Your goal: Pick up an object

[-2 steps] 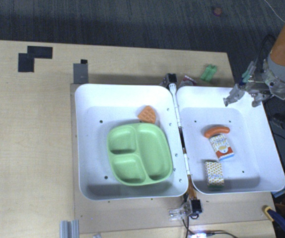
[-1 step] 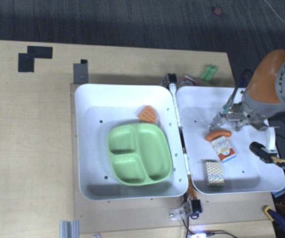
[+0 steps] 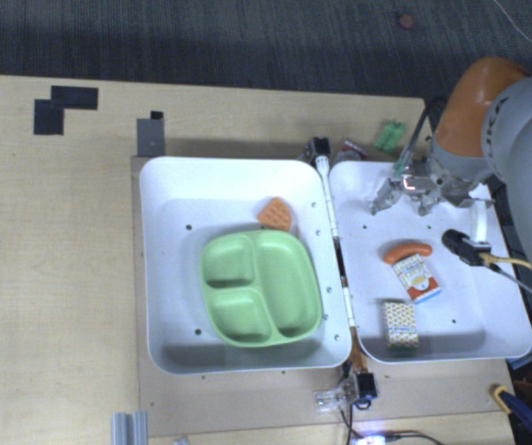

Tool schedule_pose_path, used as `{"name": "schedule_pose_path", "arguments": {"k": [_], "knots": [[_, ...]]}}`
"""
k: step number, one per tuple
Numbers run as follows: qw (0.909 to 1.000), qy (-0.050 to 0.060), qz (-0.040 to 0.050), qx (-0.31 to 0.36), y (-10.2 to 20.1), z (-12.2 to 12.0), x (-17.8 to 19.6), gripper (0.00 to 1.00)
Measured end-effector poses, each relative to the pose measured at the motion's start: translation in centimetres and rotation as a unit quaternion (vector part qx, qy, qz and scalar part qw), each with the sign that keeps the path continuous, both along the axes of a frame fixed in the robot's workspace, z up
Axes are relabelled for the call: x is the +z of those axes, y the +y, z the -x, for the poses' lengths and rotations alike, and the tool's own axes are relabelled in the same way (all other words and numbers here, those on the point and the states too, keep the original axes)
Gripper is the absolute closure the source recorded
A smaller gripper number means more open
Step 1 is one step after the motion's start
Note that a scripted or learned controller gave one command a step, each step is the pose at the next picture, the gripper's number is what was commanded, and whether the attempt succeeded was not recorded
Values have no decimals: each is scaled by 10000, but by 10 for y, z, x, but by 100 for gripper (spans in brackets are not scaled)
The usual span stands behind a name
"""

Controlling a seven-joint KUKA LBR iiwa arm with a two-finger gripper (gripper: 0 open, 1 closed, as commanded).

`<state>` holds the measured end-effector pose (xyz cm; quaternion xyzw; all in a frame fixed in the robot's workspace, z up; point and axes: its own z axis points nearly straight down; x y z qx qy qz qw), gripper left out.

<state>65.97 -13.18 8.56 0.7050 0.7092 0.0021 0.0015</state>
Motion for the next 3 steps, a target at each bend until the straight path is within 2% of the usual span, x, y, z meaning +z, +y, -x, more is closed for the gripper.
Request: {"name": "schedule_pose_path", "arguments": {"k": [1,2,3], "knots": [[10000,3,3,2,33,38,0,0],[10000,-1,0,1,48,-10,0,0],[10000,-24,8,20,48,-12,12,100]]}}
